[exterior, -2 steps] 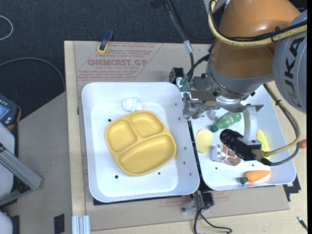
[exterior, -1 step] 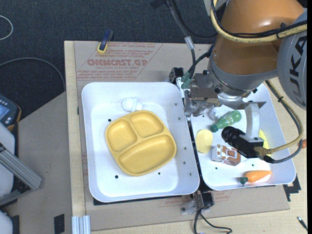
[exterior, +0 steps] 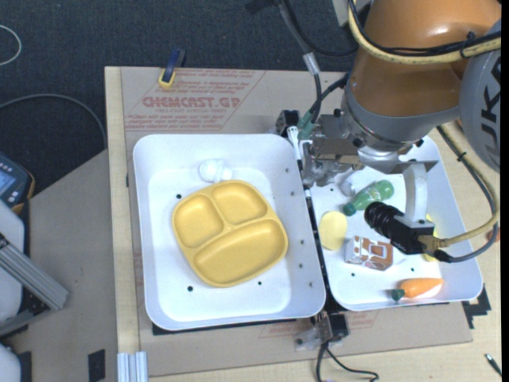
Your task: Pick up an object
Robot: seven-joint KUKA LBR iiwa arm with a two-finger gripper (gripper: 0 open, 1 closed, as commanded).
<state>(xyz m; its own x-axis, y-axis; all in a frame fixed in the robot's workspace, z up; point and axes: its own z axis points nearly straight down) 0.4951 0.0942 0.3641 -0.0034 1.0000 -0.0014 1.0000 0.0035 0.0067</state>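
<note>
My gripper (exterior: 329, 171) hangs over the far left part of the right bin (exterior: 469, 281), under the big orange and grey wrist. Just to its right lies a green bottle (exterior: 371, 193), partly under the arm. A pale yellow round piece (exterior: 332, 229) rests below the gripper near the bin's left wall. A brown and white packet (exterior: 369, 251) lies toward the bin's front. An orange carrot (exterior: 417, 288) sits at the front edge. I see nothing held in the gripper.
The left bin (exterior: 151, 213) holds a yellow divided plate (exterior: 229, 231) and a small white lump (exterior: 213, 169) behind it. A blue and yellow clip (exterior: 170, 68) lies on the cardboard behind the bins. The arm hides much of the right bin's far side.
</note>
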